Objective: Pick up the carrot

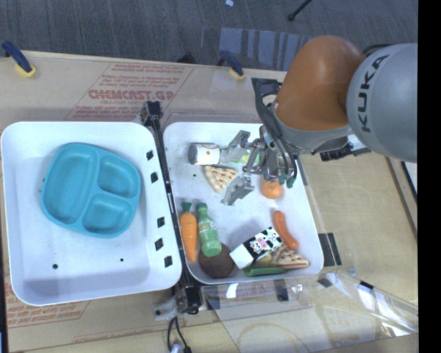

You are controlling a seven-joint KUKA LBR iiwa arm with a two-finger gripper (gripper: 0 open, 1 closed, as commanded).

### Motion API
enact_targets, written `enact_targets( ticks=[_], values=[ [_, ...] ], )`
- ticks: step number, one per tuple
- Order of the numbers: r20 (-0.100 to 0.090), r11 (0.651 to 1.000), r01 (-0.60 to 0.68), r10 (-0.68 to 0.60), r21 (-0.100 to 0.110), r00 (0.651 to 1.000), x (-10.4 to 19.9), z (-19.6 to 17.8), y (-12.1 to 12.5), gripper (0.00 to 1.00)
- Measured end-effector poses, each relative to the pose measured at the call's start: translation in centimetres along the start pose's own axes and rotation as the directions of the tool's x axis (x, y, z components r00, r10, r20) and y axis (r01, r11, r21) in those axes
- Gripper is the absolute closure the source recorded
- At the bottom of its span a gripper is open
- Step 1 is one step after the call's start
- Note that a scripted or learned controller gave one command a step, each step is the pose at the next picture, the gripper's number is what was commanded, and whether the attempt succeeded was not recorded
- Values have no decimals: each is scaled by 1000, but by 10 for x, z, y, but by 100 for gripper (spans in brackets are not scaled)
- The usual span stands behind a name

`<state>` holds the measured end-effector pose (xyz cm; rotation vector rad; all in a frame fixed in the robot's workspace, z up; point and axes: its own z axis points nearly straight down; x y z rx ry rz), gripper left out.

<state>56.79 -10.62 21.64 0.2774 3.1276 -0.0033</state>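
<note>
The carrot [188,234], orange with a green top, lies lengthwise against the left wall of the right bin [309,219], beside a green bottle [208,230]. My gripper [239,166] hangs over the upper middle of that bin, up and to the right of the carrot and well apart from it. Its two grey fingers [237,191] are spread open with nothing held between them. A tan waffle-like wedge [220,176] lies on the bin floor just left of the fingers.
The right bin also holds a white can [204,154], an orange fruit [272,190], a red sausage [284,229], a cow-patterned box [263,243], a pizza slice [290,258] and a brown lump [219,265]. The left bin [22,271] holds a blue divided plate [92,188].
</note>
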Motion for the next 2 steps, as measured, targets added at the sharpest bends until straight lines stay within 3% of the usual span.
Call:
enact_targets(
  ticks=[1, 2],
  values=[
    [-5, 996, -93, 93, -1, 996, 39, 25, 67, 0],
    [-1, 1000, -16, 16, 2, 1000, -21, 24, 29, 0]
  ],
)
